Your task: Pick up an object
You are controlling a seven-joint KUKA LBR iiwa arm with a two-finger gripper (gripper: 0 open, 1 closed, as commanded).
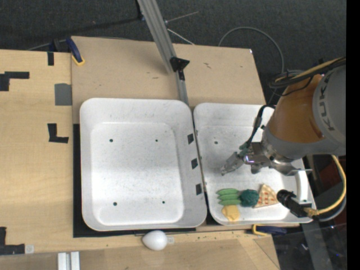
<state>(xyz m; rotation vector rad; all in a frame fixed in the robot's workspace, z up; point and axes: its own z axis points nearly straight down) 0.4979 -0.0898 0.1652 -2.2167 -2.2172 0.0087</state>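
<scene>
My gripper hangs low over the middle of the right bin, its grey fingers pointing down and to the left, with nothing seen between them. Several small toys lie along that bin's front edge, just below the gripper: a green pea pod, a dark green broccoli piece, a yellow piece and a pizza slice. The gripper is apart from all of them.
The left bin stands beside the right one, joined by black clips. A white egg-shaped object lies on the bench in front of the left bin. A metal pole slants in from the top.
</scene>
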